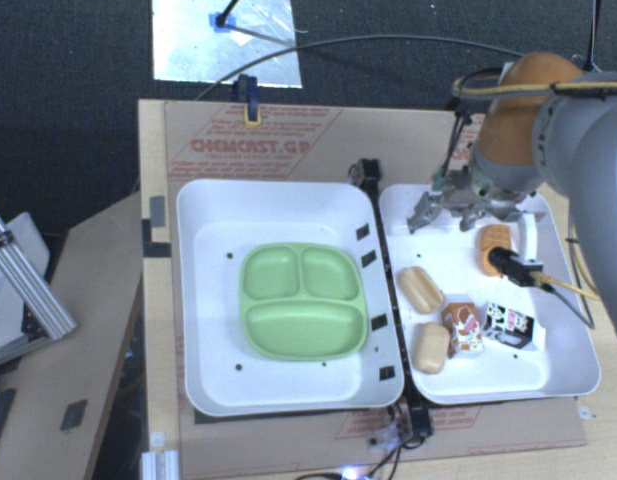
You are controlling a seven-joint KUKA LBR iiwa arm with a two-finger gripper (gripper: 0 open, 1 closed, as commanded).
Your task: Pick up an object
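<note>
One bench [88,308] carries one cardboard sheet [288,138] with red print, and on it two white bins sit side by side, the left bin [203,268] and the right bin [563,363], their inner walls touching. One grey arm [583,138] comes in from the right and covers the right bin's far corner.

The left bin holds one thing, a green plate [303,300] with three compartments, lying flat in the middle, apart from every wall.

The right bin holds five loose things. There are two tan rolls: the far roll [420,288] lies near the bin's left wall, and the near roll [430,348] lies just below it. One red carton [464,328] touches the near roll's right side. One cow carton [508,324], black and white, lies just beside the red carton on its right. One orange piece [494,240] lies farther back, close under the wrist and partly covered by it.

The gripper [438,213] hangs over the far left part of the right bin, above bare floor, with the orange piece just to its right and the far roll nearest in front of it. Whether it is released or clenched cannot be told.

Four small black tabs [368,259] run along the wall between the bins. Beyond the bench, one blue clamp [248,93] stands at the cardboard's far edge, and one silver sheet [223,28] lies on dark carpet.
</note>
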